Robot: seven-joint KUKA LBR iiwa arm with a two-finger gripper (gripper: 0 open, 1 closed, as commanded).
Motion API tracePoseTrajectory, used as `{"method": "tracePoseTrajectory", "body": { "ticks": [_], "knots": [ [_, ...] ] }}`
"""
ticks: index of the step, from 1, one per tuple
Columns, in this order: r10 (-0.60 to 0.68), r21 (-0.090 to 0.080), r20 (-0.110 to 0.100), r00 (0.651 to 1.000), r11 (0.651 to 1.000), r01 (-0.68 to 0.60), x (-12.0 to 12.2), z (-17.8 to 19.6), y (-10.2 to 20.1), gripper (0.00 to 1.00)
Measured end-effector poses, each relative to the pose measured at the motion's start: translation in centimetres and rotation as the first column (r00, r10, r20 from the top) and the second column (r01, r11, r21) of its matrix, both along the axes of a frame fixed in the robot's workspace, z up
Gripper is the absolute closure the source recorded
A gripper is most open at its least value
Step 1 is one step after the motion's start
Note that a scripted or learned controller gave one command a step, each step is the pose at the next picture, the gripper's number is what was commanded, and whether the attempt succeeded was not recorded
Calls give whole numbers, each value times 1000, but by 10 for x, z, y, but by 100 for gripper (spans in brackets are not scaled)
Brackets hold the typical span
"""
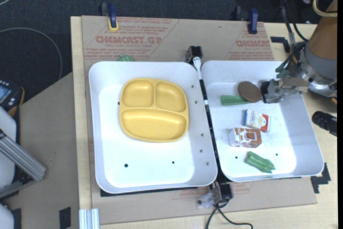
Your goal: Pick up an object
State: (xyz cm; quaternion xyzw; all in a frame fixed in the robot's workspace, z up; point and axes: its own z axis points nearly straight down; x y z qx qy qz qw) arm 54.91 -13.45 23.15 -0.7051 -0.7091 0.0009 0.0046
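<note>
In the right bin [300,161], the gripper [268,91] sits low beside a flat brown disc [248,91], just touching its edge; jaw state: can't tell. Smooth green pod [233,100] left of disc. Two crinkly printed packets [252,128] mid-bin, knobbly green piece [260,162] below. Left bin [107,169]: glossy yellow three-compartment plate [154,110].

Two white bins: left bin [107,131] and right bin [300,137]. One yellow divided plate [154,110] in the left. Right of the plate: two green pieces [232,100] [260,162], one brown disc [248,91], two small packets [256,119] [245,137].
</note>
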Motion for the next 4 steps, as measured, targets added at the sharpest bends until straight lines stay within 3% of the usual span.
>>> {"method": "tracePoseTrajectory", "body": {
  "ticks": [1,2,3,4],
  "knots": [
    [0,-1,1,1000,1000,0,-26,-28,65,100],
    [1,-3,15,1000,1000,-1,-71,65,115,100],
    [0,-4,10,1000,1000,0,-70,62,161,100],
    [4,-2,14,1000,1000,-4,-69,108,230,100]
  ]
}}
